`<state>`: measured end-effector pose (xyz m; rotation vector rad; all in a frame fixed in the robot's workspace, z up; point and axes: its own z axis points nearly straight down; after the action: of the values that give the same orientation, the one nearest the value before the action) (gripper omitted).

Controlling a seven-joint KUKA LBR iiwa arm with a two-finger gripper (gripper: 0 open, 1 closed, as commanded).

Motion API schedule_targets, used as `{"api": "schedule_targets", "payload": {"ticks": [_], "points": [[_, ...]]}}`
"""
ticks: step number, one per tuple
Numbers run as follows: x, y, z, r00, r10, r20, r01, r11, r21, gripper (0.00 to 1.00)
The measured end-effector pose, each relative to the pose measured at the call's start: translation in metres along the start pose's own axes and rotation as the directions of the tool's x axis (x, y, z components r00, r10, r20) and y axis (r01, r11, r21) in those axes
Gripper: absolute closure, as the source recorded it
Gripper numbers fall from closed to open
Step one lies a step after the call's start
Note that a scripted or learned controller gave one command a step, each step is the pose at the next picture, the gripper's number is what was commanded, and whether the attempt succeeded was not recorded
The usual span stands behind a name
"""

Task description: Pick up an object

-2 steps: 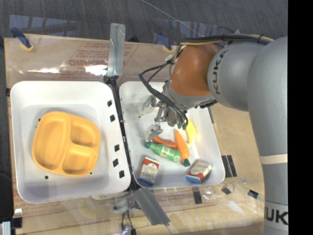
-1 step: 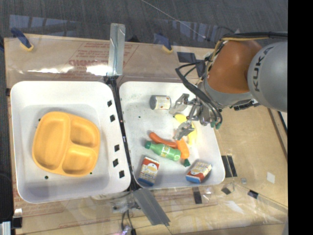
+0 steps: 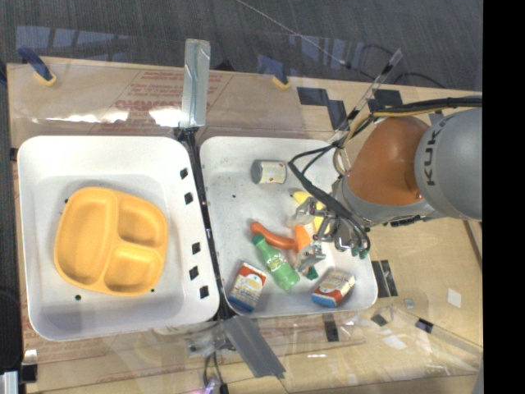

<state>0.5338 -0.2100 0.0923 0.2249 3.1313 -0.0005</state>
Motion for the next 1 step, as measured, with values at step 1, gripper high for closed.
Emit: {"api": "schedule_targets", "payload": {"ticks": [1], "points": [[0.0042,0.0164,-0.0002,0.999,0.052,-0.001,-0.052,0.999,0.000,0.00]]}}
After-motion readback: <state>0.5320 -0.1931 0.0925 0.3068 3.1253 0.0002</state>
